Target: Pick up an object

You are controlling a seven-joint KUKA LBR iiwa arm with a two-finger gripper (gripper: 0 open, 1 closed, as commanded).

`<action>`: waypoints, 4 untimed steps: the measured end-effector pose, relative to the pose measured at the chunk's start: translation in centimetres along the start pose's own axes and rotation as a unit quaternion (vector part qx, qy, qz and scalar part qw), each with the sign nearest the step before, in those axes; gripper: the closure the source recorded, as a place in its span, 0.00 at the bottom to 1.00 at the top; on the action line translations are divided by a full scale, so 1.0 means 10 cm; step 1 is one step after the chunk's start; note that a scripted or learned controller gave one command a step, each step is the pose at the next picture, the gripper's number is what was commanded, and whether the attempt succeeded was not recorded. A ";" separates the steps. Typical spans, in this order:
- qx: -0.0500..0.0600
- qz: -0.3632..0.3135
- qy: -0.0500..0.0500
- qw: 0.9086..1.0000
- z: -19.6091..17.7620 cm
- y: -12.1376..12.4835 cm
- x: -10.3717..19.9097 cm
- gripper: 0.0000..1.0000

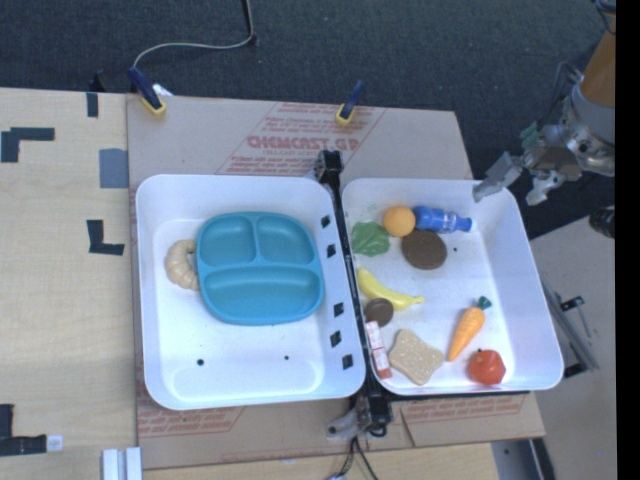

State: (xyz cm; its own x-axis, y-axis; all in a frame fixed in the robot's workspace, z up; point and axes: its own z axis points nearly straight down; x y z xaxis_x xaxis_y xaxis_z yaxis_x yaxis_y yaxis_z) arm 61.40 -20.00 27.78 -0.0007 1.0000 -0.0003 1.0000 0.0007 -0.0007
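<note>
Camera view: While the gripper (512, 178) hangs outside the far right corner of the right white bin (530, 298), nothing has been picked up — judging by this, the task is at its start.
Progress: every candidate lies in the right white bin; approach, descent, grasp and lift all seem left to do.
Gripper: its two grey fingers stand apart, released, with nothing between them and touching nothing.
Nearest things: blue plastic bottle (440, 220), orange toy ball (399, 220) and brown round toy cookie (425, 250), close together near the far wall.
Other things: green toy lettuce leaf (369, 238), yellow toy banana (385, 289), orange toy carrot (465, 331), red toy tomato (487, 366), tan toy bread slice (414, 356).
Left white bin (160, 298): blue divided plastic plate (260, 268) with a beige toy pastry (181, 264) just beside it.
Table (60, 268): light wood, carrying both bins on cardboard.
</note>
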 end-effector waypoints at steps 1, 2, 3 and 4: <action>0.002 0.000 0.001 1.000 1.10 0.23 0.39 0.00; -0.010 -0.001 -0.003 1.000 1.73 0.57 0.74 0.00; -0.011 -0.002 -0.004 1.000 1.61 0.58 0.74 1.00; -0.011 -0.002 -0.004 1.000 1.62 0.57 0.74 0.00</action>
State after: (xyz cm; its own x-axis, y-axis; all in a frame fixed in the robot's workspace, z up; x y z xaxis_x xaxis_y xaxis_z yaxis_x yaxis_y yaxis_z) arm 67.12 -12.61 11.60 -0.0054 1.0000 -0.0076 0.9998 0.0055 0.0209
